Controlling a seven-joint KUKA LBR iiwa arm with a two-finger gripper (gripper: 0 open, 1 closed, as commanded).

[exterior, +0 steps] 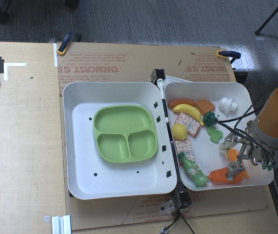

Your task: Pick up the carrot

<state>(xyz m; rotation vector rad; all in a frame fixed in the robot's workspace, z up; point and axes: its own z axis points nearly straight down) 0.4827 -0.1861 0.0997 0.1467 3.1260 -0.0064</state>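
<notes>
The carrot (219,176) is an orange toy lying flat along the front wall of the right bin (241,92), near its front right corner. My gripper (236,168) comes in from the right and hangs low, right over the carrot's right end. It seems to touch the carrot there, and its metal parts and cables hide that end. A small orange piece (232,155) shows just behind the gripper.
The right bin also holds a banana (188,112), a lemon (179,131), a green bottle (193,170), a dark green toy (209,119), a white lump (227,104) and a waffle-like piece (205,105). The left bin (75,145) holds a green divided plate (125,133).
</notes>
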